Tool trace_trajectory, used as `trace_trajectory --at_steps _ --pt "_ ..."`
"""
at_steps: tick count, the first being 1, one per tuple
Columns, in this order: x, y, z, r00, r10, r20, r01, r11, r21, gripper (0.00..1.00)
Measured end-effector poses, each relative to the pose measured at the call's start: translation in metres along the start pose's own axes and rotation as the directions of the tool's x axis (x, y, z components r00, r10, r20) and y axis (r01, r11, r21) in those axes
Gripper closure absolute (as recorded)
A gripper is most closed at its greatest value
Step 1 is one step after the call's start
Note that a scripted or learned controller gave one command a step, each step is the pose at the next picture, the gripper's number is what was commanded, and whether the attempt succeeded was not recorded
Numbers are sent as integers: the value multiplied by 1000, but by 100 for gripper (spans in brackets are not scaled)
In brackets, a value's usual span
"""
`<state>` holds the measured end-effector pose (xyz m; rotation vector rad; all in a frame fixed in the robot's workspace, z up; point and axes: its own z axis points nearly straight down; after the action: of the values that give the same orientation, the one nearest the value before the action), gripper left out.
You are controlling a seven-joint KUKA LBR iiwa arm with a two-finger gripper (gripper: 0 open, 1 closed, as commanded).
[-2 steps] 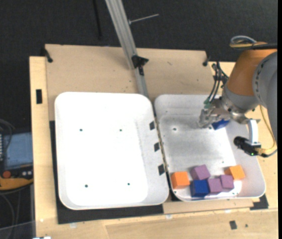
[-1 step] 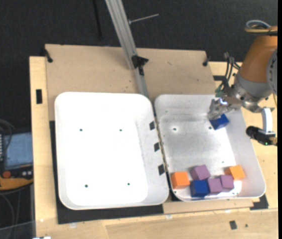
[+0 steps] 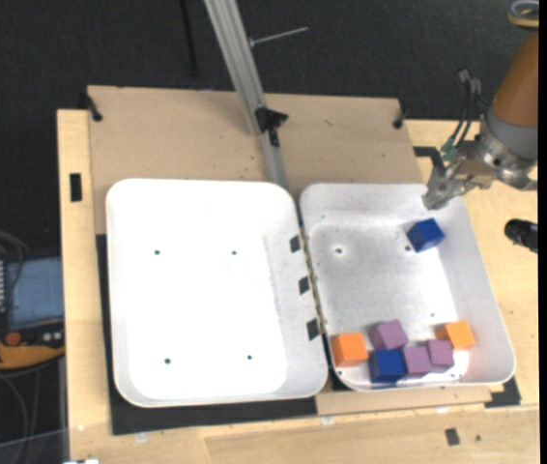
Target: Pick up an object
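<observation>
The end effector (image 3: 440, 193) was seen over the right bin's (image 3: 370, 211) far corner, just above a lone blue cube (image 3: 425, 235); its state could not be told, and nothing was seen held. That cube, apart from the others, was judged the likely target. Orange, purple and blue cubes (image 3: 404, 348) were clustered against the near wall. The left bin (image 3: 206, 288) lay beside, on a pale wooden counter (image 3: 254, 129); dark floor surrounded it.

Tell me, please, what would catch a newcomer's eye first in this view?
Probably the gripper poised at the right bin's far edge, close to a lone blue cube. Next, the cluster of orange, purple and blue cubes crowded along that bin's near wall.
</observation>
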<state>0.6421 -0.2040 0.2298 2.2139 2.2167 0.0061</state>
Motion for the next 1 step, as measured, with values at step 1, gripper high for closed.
trace_trajectory --at_steps 1 --pt "-1 0 26 1000 0 -1 0 1000 10 100"
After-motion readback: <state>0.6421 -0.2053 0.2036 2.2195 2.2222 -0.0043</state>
